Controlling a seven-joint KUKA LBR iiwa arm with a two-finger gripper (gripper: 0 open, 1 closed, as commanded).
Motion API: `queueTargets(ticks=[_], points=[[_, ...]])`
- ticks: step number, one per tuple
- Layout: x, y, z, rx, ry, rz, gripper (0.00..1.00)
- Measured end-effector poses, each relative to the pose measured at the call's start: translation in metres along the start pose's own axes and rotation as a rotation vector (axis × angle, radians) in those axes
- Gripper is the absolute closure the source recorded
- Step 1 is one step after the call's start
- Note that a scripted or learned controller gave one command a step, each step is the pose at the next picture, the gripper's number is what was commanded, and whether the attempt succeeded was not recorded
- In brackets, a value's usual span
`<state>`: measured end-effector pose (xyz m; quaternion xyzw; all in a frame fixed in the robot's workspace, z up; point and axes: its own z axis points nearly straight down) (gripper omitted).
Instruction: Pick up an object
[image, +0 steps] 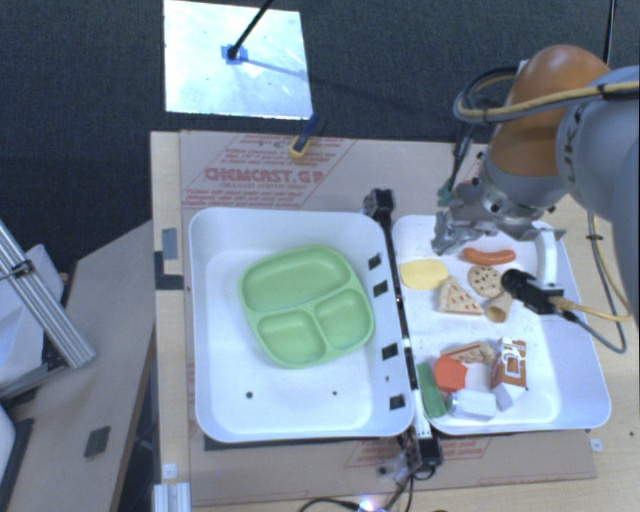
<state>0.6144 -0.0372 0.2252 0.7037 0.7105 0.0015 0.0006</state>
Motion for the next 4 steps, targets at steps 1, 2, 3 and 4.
queueTargets(ticks=[1,2,3,4], points=[[0.045,0.031,0.008,-0.001,0.0,0.0,1.0],[0.097,0.048,-0.009,-0.002,0.001,0.0,1.0],[0.097,0.042,0.001,0.002,-0.001,0.004,1.0],[0.098,0.052,0.01,0.0,-0.002,0.003,1.0]])
